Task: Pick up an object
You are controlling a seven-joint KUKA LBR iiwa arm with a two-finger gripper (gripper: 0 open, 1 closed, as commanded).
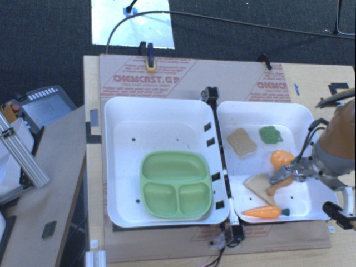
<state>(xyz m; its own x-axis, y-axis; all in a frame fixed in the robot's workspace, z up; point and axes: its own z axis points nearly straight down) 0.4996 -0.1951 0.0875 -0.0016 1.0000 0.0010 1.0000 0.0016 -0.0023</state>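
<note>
My gripper (282,177) sits low in the right bin (303,115), reaching in from the right. Whether my fingers are apart or together, I cannot tell. An orange toy piece (281,159) lies just above them, touching or nearly so; a toy carrot (265,211) lies below, apart.

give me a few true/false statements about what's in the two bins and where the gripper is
1. The green divided plate lies in the left bin. True.
2. The carrot lies in the left bin. False: it lies in the right bin, near its front edge.
3. The gripper is over the right bin. True.
4. The green leafy piece sits on the divided plate. False: it lies in the right bin, beside the tan bread slice.
5. The divided plate has three compartments. True.
</note>
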